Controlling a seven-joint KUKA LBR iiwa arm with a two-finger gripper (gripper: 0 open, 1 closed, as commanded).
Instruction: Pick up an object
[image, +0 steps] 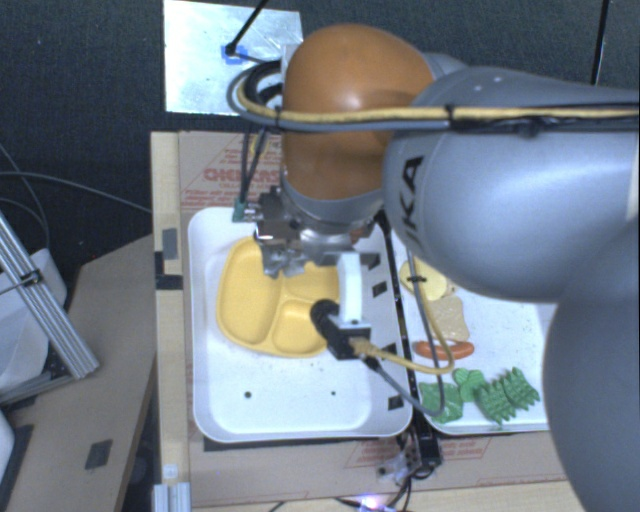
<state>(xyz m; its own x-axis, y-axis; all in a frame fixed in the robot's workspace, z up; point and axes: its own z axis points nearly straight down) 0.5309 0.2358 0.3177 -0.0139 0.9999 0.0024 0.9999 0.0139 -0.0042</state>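
The gripper (285, 262) hangs over the upper part of the yellow tray (262, 305), under the orange band (345, 95) of the arm (520, 190); whether it is released or clenched cannot be told, as the wrist hides most of it. The yellow tray, a shallow dish with divided compartments, lies flat in the left bin (290, 405), toward that bin's far half. Just right of the tray, a white bar (350, 290) and a black connector (332, 330) hang from the wrist, with a yellow cable (410, 362) running off toward the right bin (520, 320). Further right of the tray, in the right bin, lie a pale beige block (449, 318), a red-orange strip (443, 350) below it, and two green leafy pieces (480, 392) nearer the front edge. A yellow round piece (428, 283) sits above the block. Both bins rest on cardboard (215, 175) on the tabletop (100, 350)
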